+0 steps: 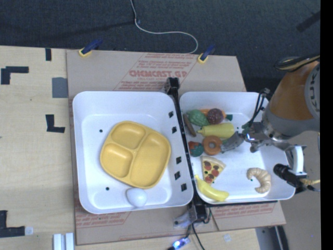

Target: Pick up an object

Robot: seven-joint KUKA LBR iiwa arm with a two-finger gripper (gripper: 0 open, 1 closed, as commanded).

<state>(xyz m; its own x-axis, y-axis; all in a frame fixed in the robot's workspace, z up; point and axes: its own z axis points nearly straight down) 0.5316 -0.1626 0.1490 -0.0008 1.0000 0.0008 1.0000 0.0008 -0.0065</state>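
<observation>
The right bin [270, 191] holds several toy foods. A green vegetable [196, 118] and a dark red fruit [215, 115] lie at its far left. A yellow corn cob [217, 130] lies in front of them, then a brown donut [212, 145] and a small red piece [195, 149]. A pizza slice [212, 169], a banana [212, 191] and a croissant [260, 179] lie nearer the front rim. My gripper [233, 141] is low in this bin, just right of the donut and below the corn cob, and nothing shows in its grasp.
The left bin [83, 139] carries a yellow divided plate [135, 153] and a white egg [137, 197]. The grey and orange arm [294, 105] hangs over the right bin's right side. A black divider [179, 134] separates the bins.
</observation>
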